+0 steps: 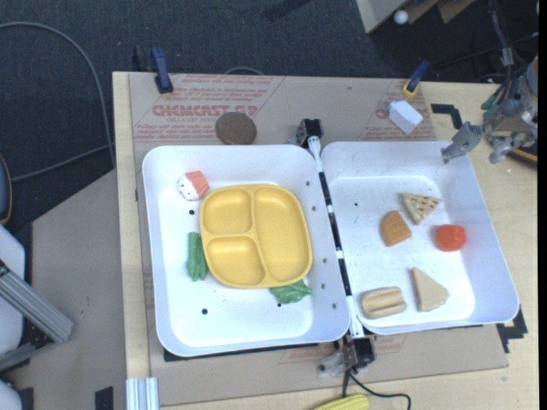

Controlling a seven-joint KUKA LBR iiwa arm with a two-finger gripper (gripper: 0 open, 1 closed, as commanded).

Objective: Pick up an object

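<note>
Two white bins (pixel 248 336) sit on a cardboard-topped bench (pixel 256 101) over dark carpet (pixel 68 24).

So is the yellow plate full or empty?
Empty. The plate shows bare yellow in all three sections; the green pieces lie beside it.

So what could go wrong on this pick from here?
1. The gripper sits at the right bin's far rim, off to the side of the food; a straight descent may hit the rim.
2. The tomato is round and could roll out of a pinch.
3. The hot dog and wedge lie close together, so fingers may nudge one while reaching for the other.
</note>
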